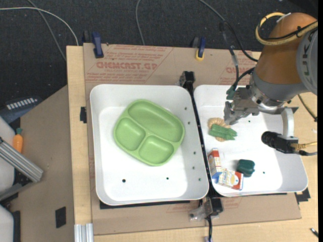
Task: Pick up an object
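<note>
My gripper hung low over the far left part of the right-hand shallow white plastic bin. From above I could not tell whether it was spread or pressed together.

Just beside its tip, towards the near side, lay the small green lumpy object. It was long and lay crosswise on the bin floor. A tan ring-shaped piece touched its far left end. I could not tell whether my gripper touched either one.

Nearer the front, a narrow red-and-white packet lay along the bin's left wall. A flat white pouch with blue and red print lay against its near end. Just right of that sat a small dark teal block. The print on the packet and pouch was too small to read.

The left-hand shallow white plastic bin held one light green plastic plate with three compartments, lying flat and turned at an angle.

Both bins stood on a brown cardboard sheet printed in red. The largest line looked like "CHEMCAST GP", though I could not be sure of every letter. The lines beneath it were too fine to read.

Two blue clamps gripped the sheet's far edge. My grey arm with its orange band showed dark letters at the right, cut off at "UK".
</note>
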